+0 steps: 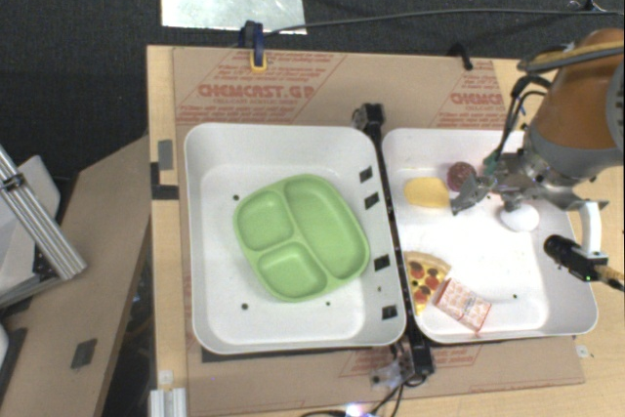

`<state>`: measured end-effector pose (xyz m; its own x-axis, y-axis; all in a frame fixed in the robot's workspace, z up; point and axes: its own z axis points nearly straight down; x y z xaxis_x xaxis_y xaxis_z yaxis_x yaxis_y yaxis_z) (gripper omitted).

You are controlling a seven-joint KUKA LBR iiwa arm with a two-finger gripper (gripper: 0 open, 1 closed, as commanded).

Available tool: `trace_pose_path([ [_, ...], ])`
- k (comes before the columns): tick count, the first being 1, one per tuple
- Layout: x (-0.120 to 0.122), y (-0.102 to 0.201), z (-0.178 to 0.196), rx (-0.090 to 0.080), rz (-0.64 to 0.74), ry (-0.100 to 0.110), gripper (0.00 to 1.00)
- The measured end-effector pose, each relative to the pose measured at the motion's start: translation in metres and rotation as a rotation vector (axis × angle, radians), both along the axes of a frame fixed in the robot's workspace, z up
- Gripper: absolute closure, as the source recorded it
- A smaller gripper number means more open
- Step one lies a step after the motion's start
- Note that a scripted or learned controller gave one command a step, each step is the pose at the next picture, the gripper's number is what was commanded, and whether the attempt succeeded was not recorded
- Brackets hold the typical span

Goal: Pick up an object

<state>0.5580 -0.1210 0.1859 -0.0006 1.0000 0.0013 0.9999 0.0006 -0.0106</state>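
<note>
One gripper (473, 193) | between yellow piece (427, 193) and white ball (519, 217)

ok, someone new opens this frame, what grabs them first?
Probably the green divided plate, alone in the left bin. Then the grey and orange arm coming in from the right, its gripper low over the right bin among a yellow piece, a dark red ball and a white ball. A toy pizza slice and small packet lie nearer the front.
</note>
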Motion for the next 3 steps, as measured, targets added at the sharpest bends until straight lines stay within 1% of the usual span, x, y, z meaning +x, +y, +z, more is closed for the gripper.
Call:
trace_pose_path([
  [1, 0.003, 0.000, 0.006, -0.002, 0.002, -0.012, 0.00],
  [2, 0.008, -0.003, -0.054, -0.001, 0.001, -0.007, 0.00],
  [3, 0.008, -0.003, -0.104, 0.000, 0.001, -0.008, 0.00],
])
